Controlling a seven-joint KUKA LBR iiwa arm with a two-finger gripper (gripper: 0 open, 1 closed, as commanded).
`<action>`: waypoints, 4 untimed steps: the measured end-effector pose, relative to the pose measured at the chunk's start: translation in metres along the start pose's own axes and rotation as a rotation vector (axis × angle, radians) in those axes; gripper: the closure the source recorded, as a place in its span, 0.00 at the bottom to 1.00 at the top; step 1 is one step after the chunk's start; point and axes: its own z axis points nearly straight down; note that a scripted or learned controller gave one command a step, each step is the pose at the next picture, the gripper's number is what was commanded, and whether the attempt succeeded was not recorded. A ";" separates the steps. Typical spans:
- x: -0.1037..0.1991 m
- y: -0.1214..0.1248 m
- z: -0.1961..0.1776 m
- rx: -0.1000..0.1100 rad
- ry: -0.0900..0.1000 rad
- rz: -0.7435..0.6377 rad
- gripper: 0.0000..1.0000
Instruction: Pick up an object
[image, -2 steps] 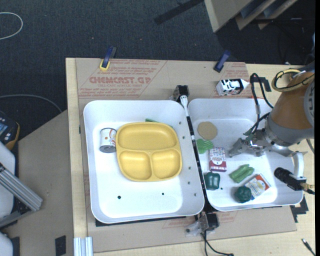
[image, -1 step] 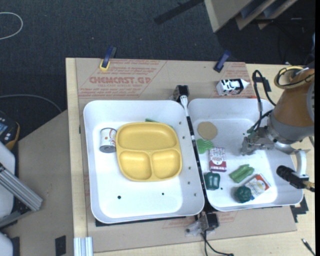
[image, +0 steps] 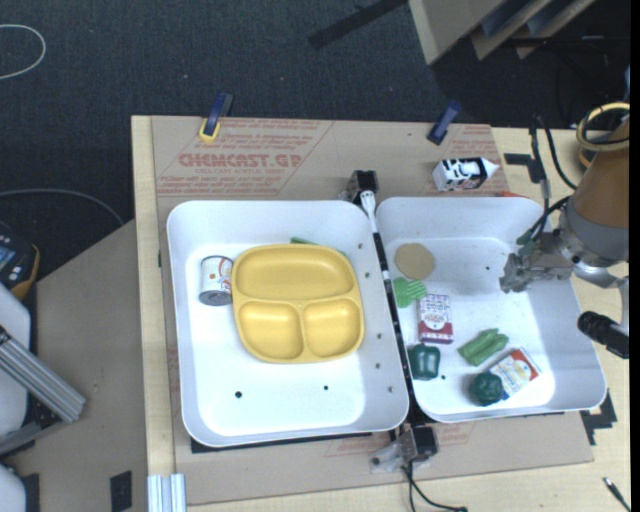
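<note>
White plastic makes up the 2 shallow bins, which sit side by side on the counter (image: 300, 150) so that everything lies within the arm's reach from the right. In the left bin (image: 200, 400) a yellow divided plate (image: 297, 300) lies flat in the middle, with a small can (image: 215, 280) on its side just beside the plate's left edge and a sliver of something green (image: 303, 241) showing at its far rim. The right bin (image: 560, 400) carries the likelier candidates for a pick, spread loosely enough that several stand apart: a tan disc (image: 415, 262), a light green piece (image: 408, 292) against the dividing wall, a red and white packet (image: 436, 317), a dark green pepper (image: 424, 361), a green pod (image: 482, 346), a dark green round item (image: 487, 389) and a small printed packet (image: 515, 370) touching it. The gripper (image: 525, 268) hangs at the right bin's far right part, over bare floor, apart from all of these; nothing sits between the jaws, and whether they are spread or closed I cannot tell. My reading is that no object is chosen yet. A black and white carton (image: 465, 173) lies outside the bins on the counter.
</note>
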 end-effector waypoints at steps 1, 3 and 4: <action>-0.001 0.008 -0.045 0.000 0.000 -0.002 1.00; 0.049 0.031 -0.072 0.003 0.003 -0.007 1.00; 0.095 0.067 -0.074 0.002 0.004 -0.008 1.00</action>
